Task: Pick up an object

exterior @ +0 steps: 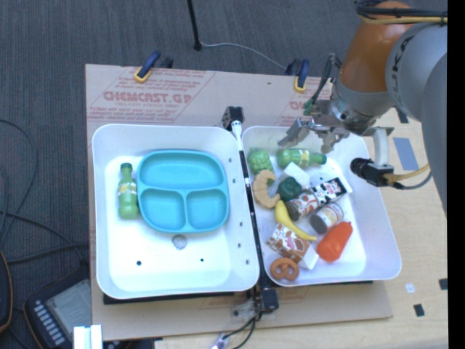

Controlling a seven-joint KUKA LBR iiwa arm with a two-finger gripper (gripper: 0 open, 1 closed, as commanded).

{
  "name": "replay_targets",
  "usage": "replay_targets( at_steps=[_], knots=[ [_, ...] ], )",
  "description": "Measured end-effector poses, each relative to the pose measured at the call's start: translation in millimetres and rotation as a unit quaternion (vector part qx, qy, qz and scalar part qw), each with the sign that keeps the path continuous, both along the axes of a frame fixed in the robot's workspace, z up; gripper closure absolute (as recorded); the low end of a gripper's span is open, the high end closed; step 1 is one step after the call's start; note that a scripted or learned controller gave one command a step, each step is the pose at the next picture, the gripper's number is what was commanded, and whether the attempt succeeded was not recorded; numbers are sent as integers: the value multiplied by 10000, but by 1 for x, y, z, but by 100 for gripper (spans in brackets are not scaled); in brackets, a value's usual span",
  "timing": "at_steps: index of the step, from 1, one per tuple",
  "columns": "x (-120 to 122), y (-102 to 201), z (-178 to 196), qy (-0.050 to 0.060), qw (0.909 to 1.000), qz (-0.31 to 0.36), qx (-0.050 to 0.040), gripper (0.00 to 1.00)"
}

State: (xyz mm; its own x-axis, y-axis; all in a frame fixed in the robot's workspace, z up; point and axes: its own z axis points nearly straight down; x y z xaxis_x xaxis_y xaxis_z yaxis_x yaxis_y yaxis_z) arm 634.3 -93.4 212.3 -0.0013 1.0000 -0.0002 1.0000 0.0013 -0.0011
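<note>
Left to right, we pass the blue tray (183, 192) and reach the cluttered right bin (378, 217) — there the green bottle (301, 156) lies under our gripper (314, 131), fingers spread and empty. We should descend straight, centred on it.

My arm (407, 46) reaches in from the right of the camera view, its grey casing filling the upper right corner and the orange band (374, 46) curving over just above my wrist. From there my wrist tips down and to the left, and my gripper (314, 135) hangs below it with its two fingers (293, 133) splayed well apart, one slanting out to the left and the other to the right. Nothing sits between them, and a black fitting with a cable juts from my wrist on the lower right side
</note>
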Motion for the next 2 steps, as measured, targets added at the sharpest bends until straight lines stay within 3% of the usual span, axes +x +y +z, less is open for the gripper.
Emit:
replay_targets(
  at_steps=[1,2],
  knots=[
    [-44,-4,-106,-6,10000,-5,0,0],
    [-44,-5,-96,1,10000,-6,1,100]
  ],
)
